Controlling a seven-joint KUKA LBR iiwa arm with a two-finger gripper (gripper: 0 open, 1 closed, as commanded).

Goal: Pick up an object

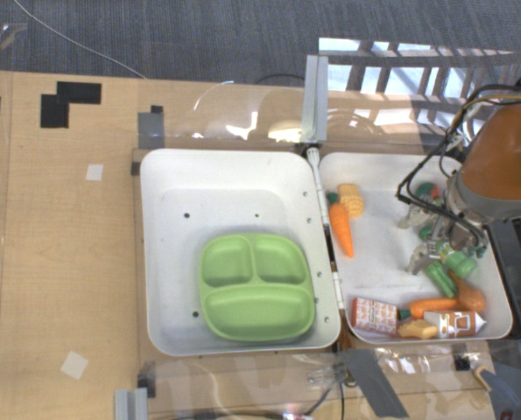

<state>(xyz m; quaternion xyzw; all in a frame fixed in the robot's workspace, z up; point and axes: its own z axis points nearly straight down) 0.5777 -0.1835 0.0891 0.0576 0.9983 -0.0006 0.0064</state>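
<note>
Carrot: the carrot (341, 228) lies in the right bin (378, 274), close to its left wall, long axis running near-to-far with a slight tilt; thick end far, tip toward the near side.
Corn: the corn (351, 199) sits just beyond the carrot's thick end, touching or nearly so.
Arm: the arm (503, 163) comes in from the right over the right bin's far right part, orange band uppermost, black cables looping round the wrist.
Gripper: the gripper (428, 254) hangs low over the bin's right side, pointing down and a little left, well apart from the carrot.
Fingers: cannot tell how wide they stand; metal parts and green things blur together there, and nothing shows clearly between them.
Green piece: a green piece (441, 277) lies just beside the gripper, on its near side; whether they touch is unclear.
Near right corner: a second carrot (433, 306) lies crosswise, a brown piece (471, 298) at its right end, a white bottle (453, 324) and a yellowish piece (415, 328) in front of it.
Packet: a red and white packet (375, 315) lies flat by the near wall, left of that heap.
Left bin: the left bin (177, 199) holds a green plate (256, 285) with three compartments, in its near half.
Counter: the wooden counter (59, 261) carries both bins side by side.
</note>
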